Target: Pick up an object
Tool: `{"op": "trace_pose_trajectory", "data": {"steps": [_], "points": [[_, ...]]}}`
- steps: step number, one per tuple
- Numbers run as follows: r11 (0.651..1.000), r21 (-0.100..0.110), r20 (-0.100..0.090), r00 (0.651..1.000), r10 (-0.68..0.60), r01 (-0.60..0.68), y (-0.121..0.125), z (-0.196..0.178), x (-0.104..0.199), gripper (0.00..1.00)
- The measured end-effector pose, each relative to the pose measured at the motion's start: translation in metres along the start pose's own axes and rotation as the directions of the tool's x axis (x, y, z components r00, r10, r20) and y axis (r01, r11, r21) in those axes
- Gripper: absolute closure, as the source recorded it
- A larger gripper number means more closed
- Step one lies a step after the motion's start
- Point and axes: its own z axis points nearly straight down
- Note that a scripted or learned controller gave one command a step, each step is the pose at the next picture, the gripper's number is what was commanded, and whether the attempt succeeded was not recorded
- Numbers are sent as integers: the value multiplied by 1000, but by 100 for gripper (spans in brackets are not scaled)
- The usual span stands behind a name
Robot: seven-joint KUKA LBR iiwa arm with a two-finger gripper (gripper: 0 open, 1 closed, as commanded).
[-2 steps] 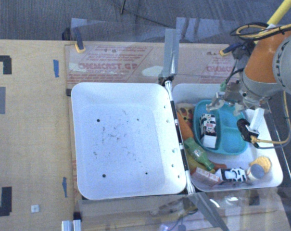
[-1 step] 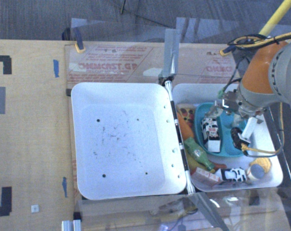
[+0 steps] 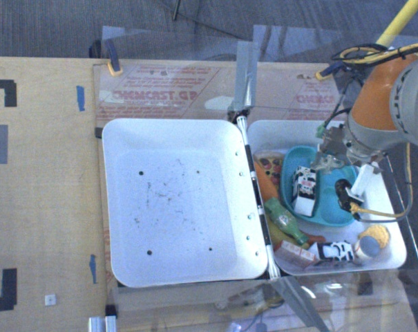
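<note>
The toy car (image 3: 305,191), white with black patches, is lying nose-down inside a teal bowl (image 3: 333,209), and that bowl is sitting tilted in the right bin (image 3: 396,251) among the rest of the clutter. From where I am standing it looks like the likeliest thing for the arm to be going after, since it is resting on top, clear of the pile, with room around it.

The hand (image 3: 331,159) is hanging just above the bowl's upper rim, a little up and to the right of the car, and I cannot tell what state it is in because the wrist is covering it. Nothing is showing in its grip.

Around the bowl, an orange piece (image 3: 267,183) and a green bottle (image 3: 287,225) are lying against the bin's left wall, a second black-and-white toy (image 3: 336,252) is sitting near the front edge, and a yellow round thing (image 3: 376,236) is tucked in the front right corner. They are crowding one another, which I judge would be making a clean grasp lower down harder.

The left bin (image 3: 174,133) is sitting beside it on the surface (image 3: 43,185), holding nothing but specks.
</note>
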Motion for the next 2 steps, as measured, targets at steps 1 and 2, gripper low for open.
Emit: {"op": "trace_pose_trajectory", "data": {"steps": [1, 2], "points": [[1000, 1, 0, 1000, 0, 0, 0, 1, 0, 0], [988, 22, 6, 989, 150, -150, 46, -36, -26, 0]]}}
